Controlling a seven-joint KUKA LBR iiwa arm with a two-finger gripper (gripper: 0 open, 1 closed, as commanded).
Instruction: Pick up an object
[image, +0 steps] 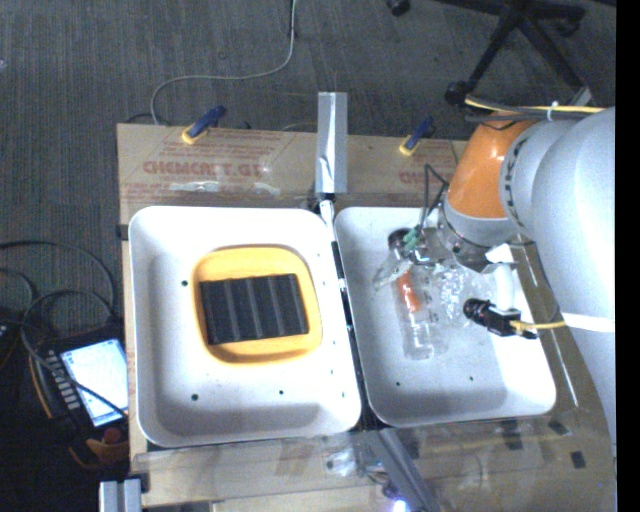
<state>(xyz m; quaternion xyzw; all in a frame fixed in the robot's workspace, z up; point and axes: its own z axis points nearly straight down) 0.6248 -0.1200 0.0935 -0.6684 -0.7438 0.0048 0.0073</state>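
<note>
Pincer reaching down into right bin, just over clear plastic bottle; cannot tell its state. Bottle lying near bin middle, orange label showing. Yellow tray with dark insert sitting in left bin.

A clear plastic bottle with an orange patch near its upper part lies on its side in the right bin, its length running roughly from the far edge toward the near one, a little right of that bin's left wall. A flat yellow-orange piece with rounded corners and a dark ribbed panel set into it lies level in the middle of the left bin, well apart from the bottle.
</note>
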